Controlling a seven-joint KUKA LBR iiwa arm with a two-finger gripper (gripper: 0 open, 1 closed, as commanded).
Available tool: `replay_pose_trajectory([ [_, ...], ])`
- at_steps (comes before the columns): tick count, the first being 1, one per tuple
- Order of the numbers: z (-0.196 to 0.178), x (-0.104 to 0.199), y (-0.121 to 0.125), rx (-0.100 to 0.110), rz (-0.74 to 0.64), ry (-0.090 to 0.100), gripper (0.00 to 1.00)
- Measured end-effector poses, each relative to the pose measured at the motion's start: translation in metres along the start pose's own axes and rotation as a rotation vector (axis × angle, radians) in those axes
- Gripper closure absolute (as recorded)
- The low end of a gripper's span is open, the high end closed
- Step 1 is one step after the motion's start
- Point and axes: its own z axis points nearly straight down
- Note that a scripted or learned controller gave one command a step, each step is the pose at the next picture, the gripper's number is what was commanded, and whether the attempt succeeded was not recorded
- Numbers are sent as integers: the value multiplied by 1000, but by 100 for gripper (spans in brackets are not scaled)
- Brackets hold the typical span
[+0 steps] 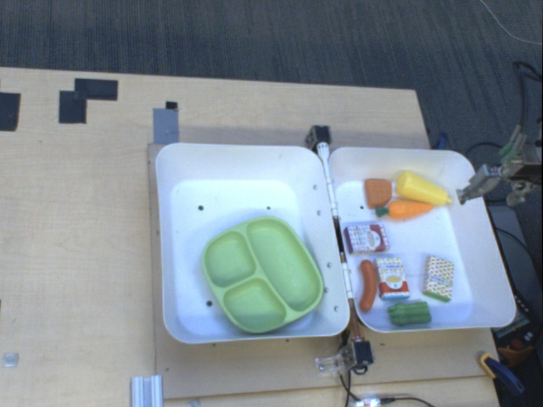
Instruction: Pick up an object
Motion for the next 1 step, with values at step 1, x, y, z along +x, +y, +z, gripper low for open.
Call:
replay_pose_trajectory([
  [1,147,-11,29,4,2,2,0],
])
